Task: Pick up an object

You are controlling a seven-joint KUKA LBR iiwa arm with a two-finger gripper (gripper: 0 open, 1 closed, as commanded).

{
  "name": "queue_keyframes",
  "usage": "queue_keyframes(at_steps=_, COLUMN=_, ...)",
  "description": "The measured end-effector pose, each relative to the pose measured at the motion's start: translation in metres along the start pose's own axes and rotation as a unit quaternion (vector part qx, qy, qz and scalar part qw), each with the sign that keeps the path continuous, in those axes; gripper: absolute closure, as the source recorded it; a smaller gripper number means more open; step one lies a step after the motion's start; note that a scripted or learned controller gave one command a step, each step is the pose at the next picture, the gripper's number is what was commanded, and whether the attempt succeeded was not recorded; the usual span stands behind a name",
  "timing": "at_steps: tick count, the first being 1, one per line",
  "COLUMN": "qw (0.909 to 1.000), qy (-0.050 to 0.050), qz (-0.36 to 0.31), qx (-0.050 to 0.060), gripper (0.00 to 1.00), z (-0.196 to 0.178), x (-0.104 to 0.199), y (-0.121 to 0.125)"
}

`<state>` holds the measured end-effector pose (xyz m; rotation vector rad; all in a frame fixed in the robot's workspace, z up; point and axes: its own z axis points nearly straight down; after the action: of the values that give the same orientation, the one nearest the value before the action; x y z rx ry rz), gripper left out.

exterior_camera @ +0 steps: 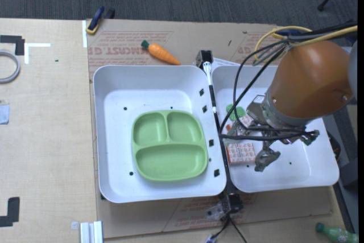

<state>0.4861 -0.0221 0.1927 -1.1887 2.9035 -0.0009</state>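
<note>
1. My grey arm with its orange band (310,82) reaches in from the right and hangs over the right shallow white plastic bin (318,176); cables run from its wrist.
2. My two-finger gripper (266,157) sits low over this bin's floor, just right of a small flat card with a red-and-white printed pattern (240,152); I cannot tell how it is set.
3. A green item (234,111) lies near the bin's left wall, partly hidden by my wrist.
4. The left shallow white plastic bin (111,179) holds a pale green three-compartment plastic plate (169,145), lying flat near its centre.
5. An orange toy carrot with a green top (160,52) lies on the cardboard sheet (125,42) beyond the left bin, well apart from my gripper.
</note>
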Motion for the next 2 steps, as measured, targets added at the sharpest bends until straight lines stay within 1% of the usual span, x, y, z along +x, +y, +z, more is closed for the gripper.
queue_keyframes(at_steps=1, qw=0.9858, qy=-0.001, qz=-0.168, qx=0.0, gripper=0.0, z=0.0, x=-0.0004, y=0.0014)
queue_keyframes(at_steps=2, qw=0.9371, qy=0.0, qz=-0.349, qx=0.0, gripper=0.0, z=0.0, x=0.0041, y=0.0057)
